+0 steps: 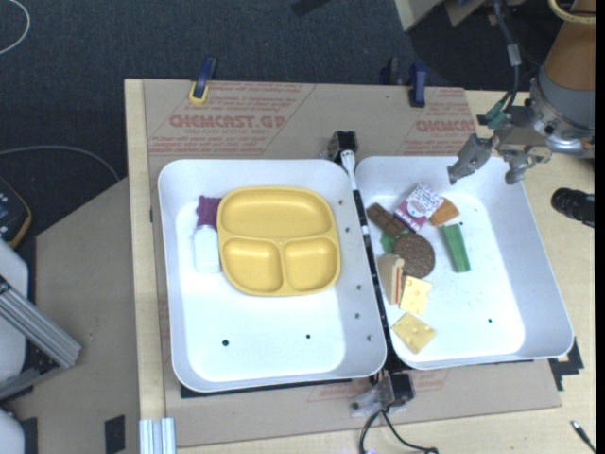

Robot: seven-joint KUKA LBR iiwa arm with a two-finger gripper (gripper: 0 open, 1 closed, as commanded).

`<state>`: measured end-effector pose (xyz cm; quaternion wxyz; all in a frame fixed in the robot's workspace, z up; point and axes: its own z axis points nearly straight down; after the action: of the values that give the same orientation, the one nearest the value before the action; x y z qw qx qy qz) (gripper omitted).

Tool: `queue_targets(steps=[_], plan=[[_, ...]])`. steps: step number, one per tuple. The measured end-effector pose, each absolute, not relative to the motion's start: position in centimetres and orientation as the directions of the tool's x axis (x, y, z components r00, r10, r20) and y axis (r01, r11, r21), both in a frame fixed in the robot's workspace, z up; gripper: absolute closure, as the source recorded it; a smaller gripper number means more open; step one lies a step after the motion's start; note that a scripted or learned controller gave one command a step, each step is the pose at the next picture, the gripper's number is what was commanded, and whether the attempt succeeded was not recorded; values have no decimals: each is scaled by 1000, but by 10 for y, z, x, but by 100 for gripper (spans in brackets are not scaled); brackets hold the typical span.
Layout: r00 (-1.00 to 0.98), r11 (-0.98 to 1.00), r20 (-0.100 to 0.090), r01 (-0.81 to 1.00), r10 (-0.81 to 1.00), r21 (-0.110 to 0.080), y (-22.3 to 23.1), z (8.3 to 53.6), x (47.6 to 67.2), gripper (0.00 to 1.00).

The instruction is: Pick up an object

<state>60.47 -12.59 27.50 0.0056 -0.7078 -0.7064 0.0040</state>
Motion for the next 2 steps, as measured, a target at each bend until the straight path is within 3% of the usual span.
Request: queue_targets(steps=[1, 2], plan=[[0, 0, 0, 1000, 1000, -1, -126, 282, 607, 0], [-2, 2, 2, 1000, 1000, -7, -121, 226, 615, 0]])
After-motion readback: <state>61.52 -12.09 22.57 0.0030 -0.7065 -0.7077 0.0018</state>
